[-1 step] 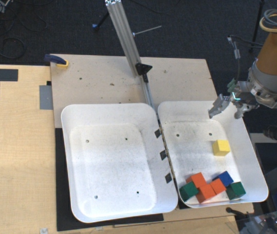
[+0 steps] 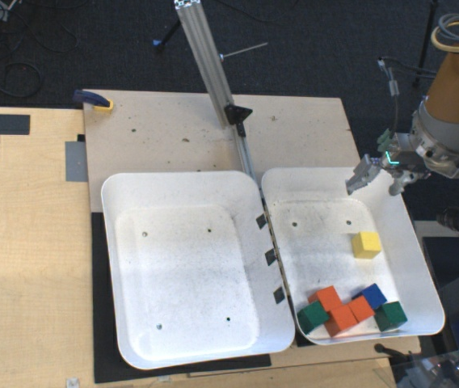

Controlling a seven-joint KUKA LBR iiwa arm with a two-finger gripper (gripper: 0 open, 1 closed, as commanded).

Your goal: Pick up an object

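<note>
At the far left lies a pale wooden board (image 2: 19, 241) with dark cut-out shapes near its top. Just beyond its upper right corner, a blue and yellow clamp (image 2: 94, 99) sits on the edge of the bench (image 2: 294, 124).

Next comes the left bin (image 2: 124, 217), a shallow white tray whose floor is speckled grey. Above it a slanted aluminium rail (image 2: 207, 55) rises from a black bracket toward the top of the frame. A row of small black clips (image 2: 268, 255) marks the seam where the two bins meet.

The right bin (image 2: 310, 217) holds all the blocks. A yellow block (image 2: 366, 244) sits alone toward the bin's right side, well apart from the rest. Near the bin's front edge is a tight cluster: a green block (image 2: 313, 317) on the left, touching an orange block (image 2: 336, 307) (really an L-shaped run of orange pieces), then a blue block (image 2: 374, 295) behind, and a second green block (image 2: 390, 315) at the right end.

At the far right the gripper (image 2: 379, 176) hovers over the bin's upper right rim, above and apart from the yellow block. Its two fingers are spread with nothing between them. Behind it stands the grey arm with its orange band (image 2: 448, 87).
</note>
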